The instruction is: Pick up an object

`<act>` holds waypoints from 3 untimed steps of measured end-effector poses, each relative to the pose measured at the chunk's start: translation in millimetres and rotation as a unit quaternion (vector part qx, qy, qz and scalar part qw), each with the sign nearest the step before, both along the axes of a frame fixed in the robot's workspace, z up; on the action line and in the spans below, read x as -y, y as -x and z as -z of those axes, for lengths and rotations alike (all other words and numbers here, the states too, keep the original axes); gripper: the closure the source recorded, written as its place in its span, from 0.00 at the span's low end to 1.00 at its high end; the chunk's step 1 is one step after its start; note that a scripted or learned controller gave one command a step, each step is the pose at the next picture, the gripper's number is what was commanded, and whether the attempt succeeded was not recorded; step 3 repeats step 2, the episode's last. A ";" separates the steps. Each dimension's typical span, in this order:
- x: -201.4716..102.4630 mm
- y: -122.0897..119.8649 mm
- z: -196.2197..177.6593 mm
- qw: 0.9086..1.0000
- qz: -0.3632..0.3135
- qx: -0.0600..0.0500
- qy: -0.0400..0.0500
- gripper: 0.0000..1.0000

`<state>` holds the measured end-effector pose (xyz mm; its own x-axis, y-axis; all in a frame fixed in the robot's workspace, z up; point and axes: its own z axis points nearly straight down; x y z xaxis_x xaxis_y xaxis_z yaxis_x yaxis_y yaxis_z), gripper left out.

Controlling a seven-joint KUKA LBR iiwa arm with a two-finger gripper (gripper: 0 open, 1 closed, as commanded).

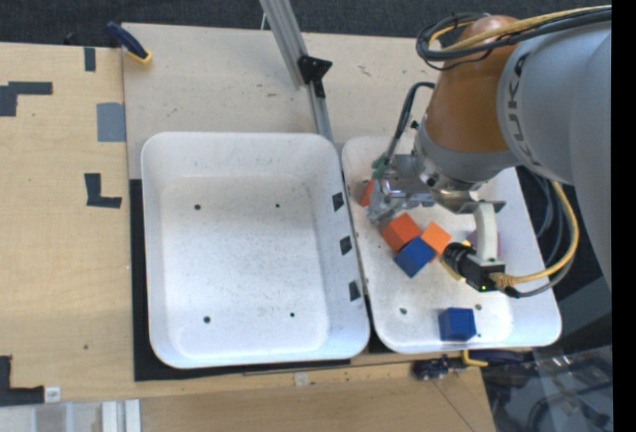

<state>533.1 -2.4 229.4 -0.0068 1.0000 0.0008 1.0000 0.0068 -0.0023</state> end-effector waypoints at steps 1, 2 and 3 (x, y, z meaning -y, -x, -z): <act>-54.8 -18.8 4.7 1.000 0.000 0.000 0.000 1.00; -93.1 -59.6 -0.6 1.000 0.000 0.002 0.000 1.00; -93.1 -59.6 -0.6 1.000 0.000 0.002 0.000 1.00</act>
